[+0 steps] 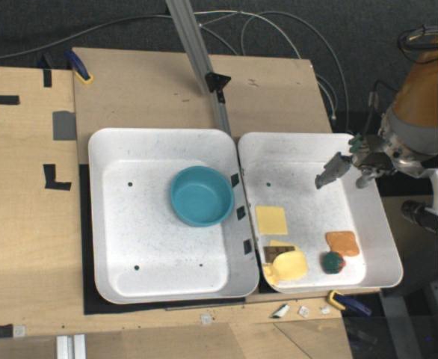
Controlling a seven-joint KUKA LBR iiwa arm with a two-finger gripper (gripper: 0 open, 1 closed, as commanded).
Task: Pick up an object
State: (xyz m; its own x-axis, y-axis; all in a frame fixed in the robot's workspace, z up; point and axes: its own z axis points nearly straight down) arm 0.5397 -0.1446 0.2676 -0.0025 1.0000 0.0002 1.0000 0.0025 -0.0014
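Observation:
The right bin (301, 152) holds a flat yellow square (271, 220), a yellow rounded piece with a brown patch (285, 265), an orange piece (341, 242) and a small green and red object (332, 262). A blue bowl (201, 195) sits in the left bin (129, 223). My gripper (347, 172) hangs over the right bin's far right side, open, with its two grey fingers apart and nothing between them. It is well above and behind the orange piece.
A slanted grey metal pole (195, 47) crosses the back of the bench and ends near the gap between the bins. Cables (279, 21) run behind the bench. A blue and yellow clamp (347, 302) lies at the front edge, another (79, 66) at the back left.

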